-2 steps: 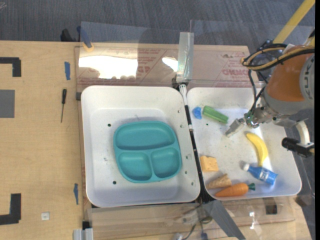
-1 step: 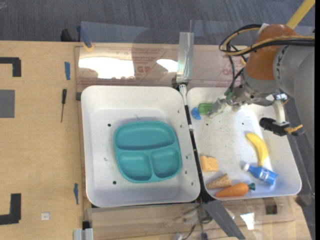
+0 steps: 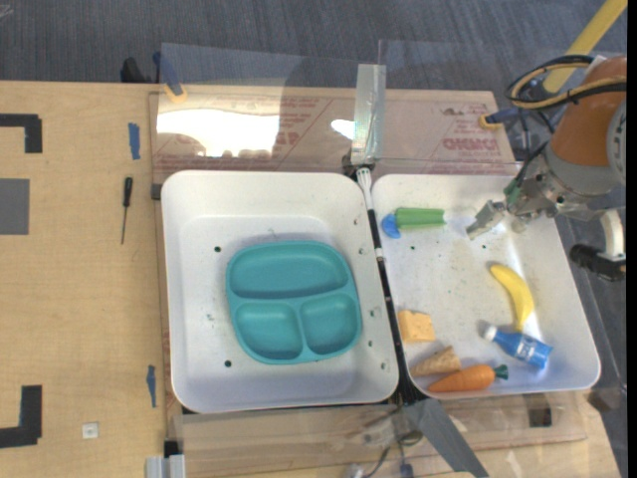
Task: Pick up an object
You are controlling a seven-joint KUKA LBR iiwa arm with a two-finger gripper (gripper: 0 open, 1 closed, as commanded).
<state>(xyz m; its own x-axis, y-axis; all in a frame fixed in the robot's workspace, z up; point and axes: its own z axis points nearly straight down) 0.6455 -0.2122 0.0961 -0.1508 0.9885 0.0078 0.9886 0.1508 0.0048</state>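
Pincer (image 3: 490, 219) low over right bin's (image 3: 587, 352) upper edge, apparently empty, opening too blurred to tell; green marker (image 3: 418, 217) just beside, banana (image 3: 514, 294) nearer the middle; risk of closing on nothing or nudging marker against the wall.

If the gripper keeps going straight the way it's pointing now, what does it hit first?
The gripper points toward the view's left, slightly downward. On that line it would probably meet the green marker with its blue cap first, lying near the right bin's far edge. Height above the bin floor is unclear, so it might pass over.
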